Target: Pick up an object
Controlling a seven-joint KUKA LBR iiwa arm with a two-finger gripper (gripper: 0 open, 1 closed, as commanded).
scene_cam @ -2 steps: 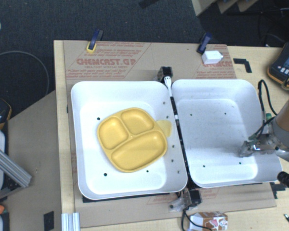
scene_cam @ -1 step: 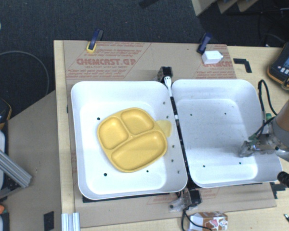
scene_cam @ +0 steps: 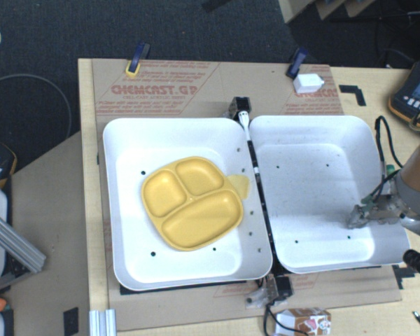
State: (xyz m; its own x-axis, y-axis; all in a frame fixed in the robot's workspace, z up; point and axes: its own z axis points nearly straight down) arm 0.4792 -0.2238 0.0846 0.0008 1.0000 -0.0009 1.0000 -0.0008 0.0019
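Here, yellow divided plate (scene_cam: 192,203) in left bin (scene_cam: 119,187); gripper (scene_cam: 360,217) well apart, in right bin (scene_cam: 315,138)

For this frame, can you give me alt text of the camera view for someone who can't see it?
A yellow divided plate lies in the left white bin. The gripper sits low in the right white bin, near its right wall, holding nothing visible.

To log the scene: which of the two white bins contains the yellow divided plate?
The left bin holds the yellow plate; the gripper is over the right bin.
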